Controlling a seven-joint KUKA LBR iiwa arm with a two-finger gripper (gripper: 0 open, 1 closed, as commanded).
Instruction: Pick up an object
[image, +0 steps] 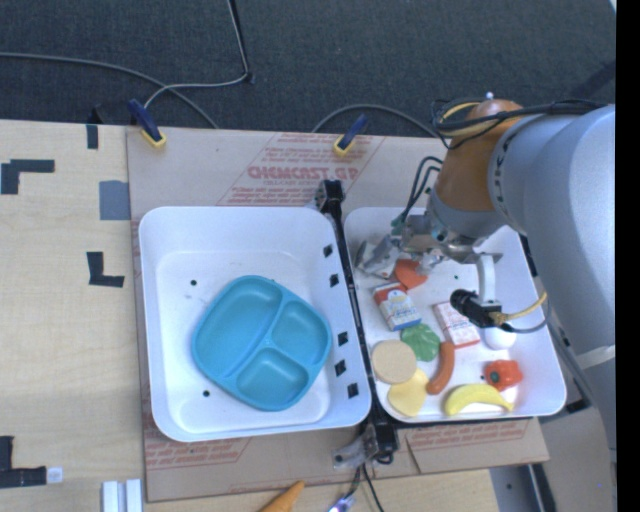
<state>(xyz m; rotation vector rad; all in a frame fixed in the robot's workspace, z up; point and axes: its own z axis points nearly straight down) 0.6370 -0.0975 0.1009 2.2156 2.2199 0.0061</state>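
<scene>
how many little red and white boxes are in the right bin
2. One small red and white carton lies near the right white bin's left wall; the other red and white carton sits toward its middle. The arm may hide more.

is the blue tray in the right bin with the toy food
No, the blue tray lies alone in the left bin, while the banana and other toy food sit in the right bin.

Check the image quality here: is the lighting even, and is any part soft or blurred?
Camera view: lighting is fairly even and diffuse, with soft shadows inside the left bin around the blue tray; no strong glare on the white plastic. The arm, close to the lens, looks soft, and the pincer area is smeared, so small items in the right bin beneath it are hard to separate.
</scene>
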